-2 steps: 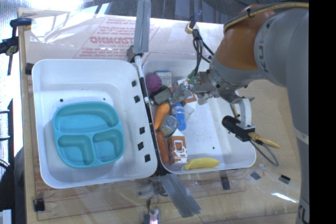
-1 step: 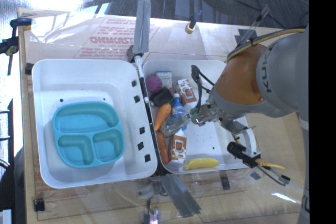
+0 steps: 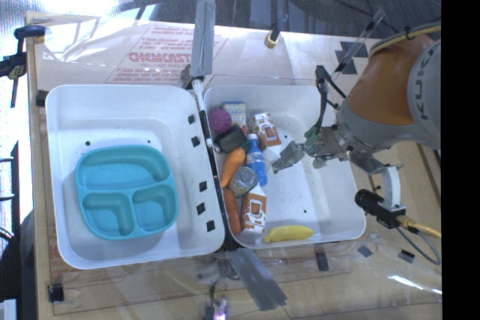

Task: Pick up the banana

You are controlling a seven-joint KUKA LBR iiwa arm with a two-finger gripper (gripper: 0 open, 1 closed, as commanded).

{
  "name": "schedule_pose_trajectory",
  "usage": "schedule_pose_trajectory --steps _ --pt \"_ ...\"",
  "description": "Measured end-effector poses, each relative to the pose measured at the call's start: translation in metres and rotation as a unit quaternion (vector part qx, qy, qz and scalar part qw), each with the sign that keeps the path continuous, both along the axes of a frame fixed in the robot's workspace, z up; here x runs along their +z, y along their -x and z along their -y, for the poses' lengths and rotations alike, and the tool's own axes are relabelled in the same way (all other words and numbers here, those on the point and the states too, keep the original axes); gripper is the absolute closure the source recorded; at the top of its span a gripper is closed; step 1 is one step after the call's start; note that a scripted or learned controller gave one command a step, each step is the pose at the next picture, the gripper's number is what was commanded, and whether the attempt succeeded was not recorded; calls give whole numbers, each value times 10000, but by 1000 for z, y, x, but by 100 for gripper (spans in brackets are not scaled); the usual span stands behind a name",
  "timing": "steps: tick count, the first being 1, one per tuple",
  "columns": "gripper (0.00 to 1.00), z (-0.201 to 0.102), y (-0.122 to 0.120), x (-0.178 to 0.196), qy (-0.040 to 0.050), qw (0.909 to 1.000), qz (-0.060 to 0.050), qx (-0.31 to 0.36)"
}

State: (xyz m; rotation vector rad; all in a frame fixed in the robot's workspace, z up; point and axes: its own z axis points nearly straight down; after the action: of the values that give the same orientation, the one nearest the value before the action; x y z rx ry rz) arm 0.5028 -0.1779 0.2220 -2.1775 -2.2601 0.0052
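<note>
Bins sit side by side, smooth white plastic; the right bin (image 3: 341,217) holds the banana (image 3: 289,234), a curved yellow fruit lying flat along its near edge. My claw (image 3: 287,157) hovers mid-bin, its spread unclear to me. I should descend across the banana's narrow width.

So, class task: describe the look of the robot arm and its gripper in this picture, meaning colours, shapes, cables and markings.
The rounded grey arm carries a broad orange band and dark lettering near the edge. Its grey metal two-finger gripper is slim and angular, with thin black cables looping above it.
</note>
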Motion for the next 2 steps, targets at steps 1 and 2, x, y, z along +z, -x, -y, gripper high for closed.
schedule_pose_trajectory --steps 1,2 --pt "0 8 18 -109 6 9983 96 569" --pt "0 17 25 -14 -9 9863 7 1650"
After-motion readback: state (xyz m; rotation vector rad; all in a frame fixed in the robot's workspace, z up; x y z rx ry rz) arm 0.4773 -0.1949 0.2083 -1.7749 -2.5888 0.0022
